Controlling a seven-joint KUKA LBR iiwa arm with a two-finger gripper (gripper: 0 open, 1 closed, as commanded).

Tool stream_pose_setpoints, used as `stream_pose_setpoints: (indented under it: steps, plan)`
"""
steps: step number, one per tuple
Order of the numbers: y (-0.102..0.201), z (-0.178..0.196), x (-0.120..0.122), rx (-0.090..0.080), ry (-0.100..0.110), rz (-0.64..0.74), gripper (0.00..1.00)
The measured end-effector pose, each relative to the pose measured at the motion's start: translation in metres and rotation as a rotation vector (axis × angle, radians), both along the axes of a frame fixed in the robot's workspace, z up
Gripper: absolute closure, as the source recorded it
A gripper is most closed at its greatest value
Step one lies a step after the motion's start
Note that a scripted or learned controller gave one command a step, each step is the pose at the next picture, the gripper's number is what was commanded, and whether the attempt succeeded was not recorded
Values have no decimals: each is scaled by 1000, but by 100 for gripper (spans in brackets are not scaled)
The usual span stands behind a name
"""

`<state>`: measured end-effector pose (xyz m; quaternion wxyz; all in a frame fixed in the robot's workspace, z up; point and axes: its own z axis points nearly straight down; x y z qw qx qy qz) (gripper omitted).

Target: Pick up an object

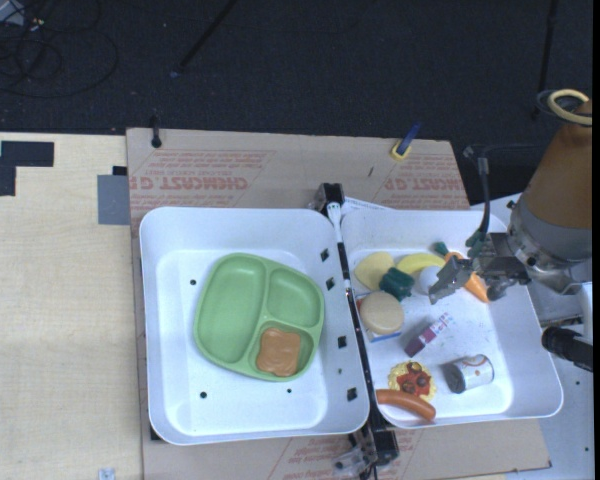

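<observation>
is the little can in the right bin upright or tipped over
Tipped: the can lies on its side on the right bin's floor.

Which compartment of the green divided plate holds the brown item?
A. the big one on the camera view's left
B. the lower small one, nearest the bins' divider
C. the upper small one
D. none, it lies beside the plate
B: the brown item lies in the lower right compartment of the green divided plate, within its rim.

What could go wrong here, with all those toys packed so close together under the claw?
The gripper hangs over the crowded right bin. An orange piece, a green block and yellow pieces lie close together, so it might nudge one aside or catch two at once. The small can looks round and could roll away if bumped.
</observation>
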<state>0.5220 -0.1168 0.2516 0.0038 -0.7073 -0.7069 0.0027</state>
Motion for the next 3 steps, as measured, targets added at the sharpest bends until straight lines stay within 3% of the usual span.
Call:
stream_pose_setpoints:
  steps: [1, 2, 3]
  plan:
    - [8, -86, -15, 1, 1, -1, 0]
    - [-4, -165, 9, 4, 0, 0, 0]
    - [28, -165, 57, 0, -7, 0, 0]
